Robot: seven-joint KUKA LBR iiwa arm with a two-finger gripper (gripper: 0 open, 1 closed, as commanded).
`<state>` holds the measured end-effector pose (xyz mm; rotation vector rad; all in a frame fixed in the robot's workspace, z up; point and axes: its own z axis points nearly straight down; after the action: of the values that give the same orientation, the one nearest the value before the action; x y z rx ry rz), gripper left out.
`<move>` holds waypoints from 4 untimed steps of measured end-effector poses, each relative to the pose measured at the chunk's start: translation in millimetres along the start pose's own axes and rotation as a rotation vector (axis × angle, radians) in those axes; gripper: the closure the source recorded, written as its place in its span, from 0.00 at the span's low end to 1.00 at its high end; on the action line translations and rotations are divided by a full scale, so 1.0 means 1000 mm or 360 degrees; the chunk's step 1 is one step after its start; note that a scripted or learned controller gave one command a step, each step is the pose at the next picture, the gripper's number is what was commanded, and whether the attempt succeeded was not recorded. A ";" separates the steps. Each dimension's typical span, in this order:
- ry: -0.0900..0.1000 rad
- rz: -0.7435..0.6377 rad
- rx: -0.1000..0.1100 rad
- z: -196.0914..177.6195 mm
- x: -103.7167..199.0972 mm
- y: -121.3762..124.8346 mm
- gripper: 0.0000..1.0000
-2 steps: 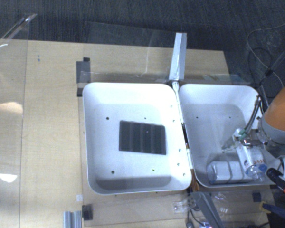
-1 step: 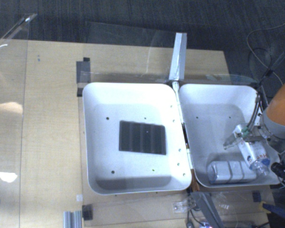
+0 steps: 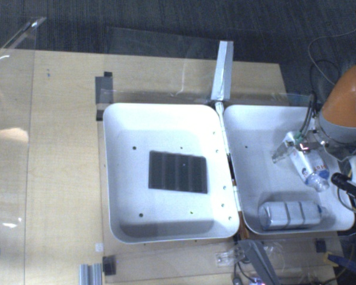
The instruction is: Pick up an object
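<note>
Clear plastic bottle (image 3: 307, 170) lies in your right bin (image 3: 255, 129), touching the gripper (image 3: 296, 146). You cannot tell its grip. Grey block (image 3: 289, 214) sits nearer.

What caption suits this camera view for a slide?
Gripper over right bin near grey block; dark ribbed pad in left bin.

- Robotics lab test cell, not a home or shop.
- Light wooden bench (image 3: 47, 177) on dark grey carpet (image 3: 136, 5).
- Two shallow white bins (image 3: 115, 159) fixed side by side, drilled with small holes.
- Clear plastic shield panels (image 3: 12, 100) around the bench.
- Loose black cables (image 3: 332, 46) at right, beside the orange-banded arm (image 3: 344, 100).
</note>
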<state>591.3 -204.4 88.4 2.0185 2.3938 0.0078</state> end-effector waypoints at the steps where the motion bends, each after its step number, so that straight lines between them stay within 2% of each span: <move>1: 0.0004 -0.0201 0.0004 -0.072 0.001 0.034 0.00; 2: 0.0005 -0.0229 0.0008 -0.035 -0.004 0.023 0.00; 3: 0.0002 -0.0469 0.0003 -0.008 -0.008 0.052 0.00; 4: -0.0005 -0.0477 -0.0009 -0.021 -0.007 0.055 1.00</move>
<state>646.4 -202.0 110.0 1.6353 2.6624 0.0091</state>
